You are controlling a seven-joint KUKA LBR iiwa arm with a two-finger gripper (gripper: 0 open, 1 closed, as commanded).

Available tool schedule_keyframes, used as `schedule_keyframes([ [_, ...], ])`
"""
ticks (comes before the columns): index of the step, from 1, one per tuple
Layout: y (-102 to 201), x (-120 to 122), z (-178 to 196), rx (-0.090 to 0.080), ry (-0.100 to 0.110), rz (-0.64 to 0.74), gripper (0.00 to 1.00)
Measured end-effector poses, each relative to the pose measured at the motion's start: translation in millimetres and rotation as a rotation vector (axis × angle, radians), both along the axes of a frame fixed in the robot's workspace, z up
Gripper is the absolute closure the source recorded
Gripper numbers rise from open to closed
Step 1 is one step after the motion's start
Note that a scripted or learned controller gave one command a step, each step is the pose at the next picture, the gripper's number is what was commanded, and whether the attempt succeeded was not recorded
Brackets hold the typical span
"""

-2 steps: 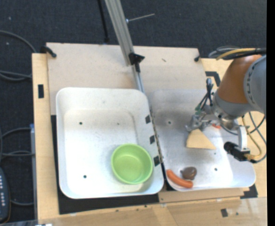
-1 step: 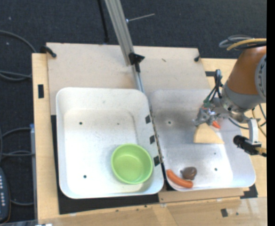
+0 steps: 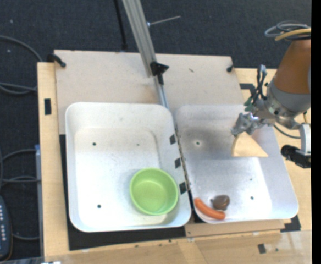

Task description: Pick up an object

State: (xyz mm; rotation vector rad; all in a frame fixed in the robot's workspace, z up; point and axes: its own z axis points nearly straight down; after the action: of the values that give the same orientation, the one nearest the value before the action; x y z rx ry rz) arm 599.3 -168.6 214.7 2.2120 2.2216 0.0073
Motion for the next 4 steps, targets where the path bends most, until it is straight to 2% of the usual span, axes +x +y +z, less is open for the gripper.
schedule_keyframes([
  [1, 3.0, 3.1, 44.5, 0.000, 0.001, 0.000, 1.00],
  [2, 51.1, 1.6, 48.5, 0.002, 0.006, 0.003, 1.00],
  [3, 103.5, -19.5, 43.2, 0.002, 0.008, 0.002, 1.00],
  [4, 145.1, -29.3, 44.0, 0.003, 0.008, 0.002, 1.00],
])
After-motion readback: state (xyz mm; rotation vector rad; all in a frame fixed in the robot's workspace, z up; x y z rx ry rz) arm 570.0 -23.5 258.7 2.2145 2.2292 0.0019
